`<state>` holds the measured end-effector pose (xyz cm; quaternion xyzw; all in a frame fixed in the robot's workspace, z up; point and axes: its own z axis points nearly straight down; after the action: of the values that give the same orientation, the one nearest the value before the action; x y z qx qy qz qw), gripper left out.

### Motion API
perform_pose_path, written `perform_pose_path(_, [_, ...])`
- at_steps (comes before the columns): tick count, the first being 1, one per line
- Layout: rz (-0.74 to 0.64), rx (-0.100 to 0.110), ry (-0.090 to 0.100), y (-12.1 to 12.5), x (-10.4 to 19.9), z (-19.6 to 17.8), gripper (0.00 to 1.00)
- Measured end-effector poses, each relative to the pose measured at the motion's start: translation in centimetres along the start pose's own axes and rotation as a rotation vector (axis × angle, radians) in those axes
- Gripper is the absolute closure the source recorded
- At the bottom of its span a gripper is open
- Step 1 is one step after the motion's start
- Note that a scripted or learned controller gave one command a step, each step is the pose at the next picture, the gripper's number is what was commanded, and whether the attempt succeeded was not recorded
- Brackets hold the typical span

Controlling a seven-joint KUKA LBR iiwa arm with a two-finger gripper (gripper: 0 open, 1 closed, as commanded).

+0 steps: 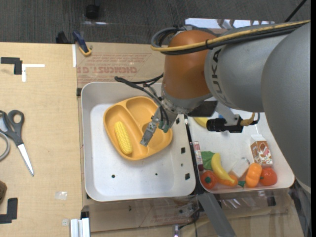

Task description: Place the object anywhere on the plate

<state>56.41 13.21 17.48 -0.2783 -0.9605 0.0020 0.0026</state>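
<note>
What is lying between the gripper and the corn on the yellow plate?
Nothing lies there: in the camera view, bare plate, crossed by its raised divider, separates the gripper from the corn in the left compartment.

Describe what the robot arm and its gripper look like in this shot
The arm is bulky, rounded and grey, with a glossy orange band above the wrist and dark KUKA lettering beside it. Black and yellow cables loop over the orange section. The gripper is small, slim, grey metal.
</note>
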Motion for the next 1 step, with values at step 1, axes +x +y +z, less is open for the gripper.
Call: perform_pose_path(1, [0.0,0.0,0.0,0.0,0.0,0.0,0.0])
